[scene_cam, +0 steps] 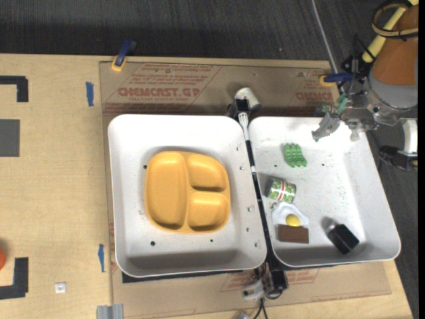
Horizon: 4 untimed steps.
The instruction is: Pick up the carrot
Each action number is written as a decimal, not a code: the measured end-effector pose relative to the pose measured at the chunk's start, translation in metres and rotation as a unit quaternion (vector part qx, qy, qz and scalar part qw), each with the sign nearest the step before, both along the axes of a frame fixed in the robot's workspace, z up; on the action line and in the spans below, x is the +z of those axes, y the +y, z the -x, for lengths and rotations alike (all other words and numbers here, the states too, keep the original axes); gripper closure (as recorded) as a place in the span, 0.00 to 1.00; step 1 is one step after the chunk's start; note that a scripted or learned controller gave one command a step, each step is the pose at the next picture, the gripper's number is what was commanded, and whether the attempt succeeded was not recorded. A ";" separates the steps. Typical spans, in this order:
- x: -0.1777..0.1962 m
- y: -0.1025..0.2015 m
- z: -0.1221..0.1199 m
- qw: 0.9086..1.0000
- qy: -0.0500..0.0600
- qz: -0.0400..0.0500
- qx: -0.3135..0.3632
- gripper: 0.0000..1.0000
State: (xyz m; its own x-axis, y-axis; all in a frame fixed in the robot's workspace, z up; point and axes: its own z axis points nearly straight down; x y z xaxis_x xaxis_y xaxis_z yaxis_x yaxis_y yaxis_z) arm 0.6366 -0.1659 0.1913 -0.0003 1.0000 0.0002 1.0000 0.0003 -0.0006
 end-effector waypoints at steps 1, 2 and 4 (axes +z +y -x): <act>-0.104 0.047 0.061 1.000 0.000 0.000 0.031 0.00; -0.106 0.055 0.128 1.000 -0.001 0.000 -0.001 0.00; -0.007 0.114 0.120 0.983 0.001 -0.001 -0.184 0.00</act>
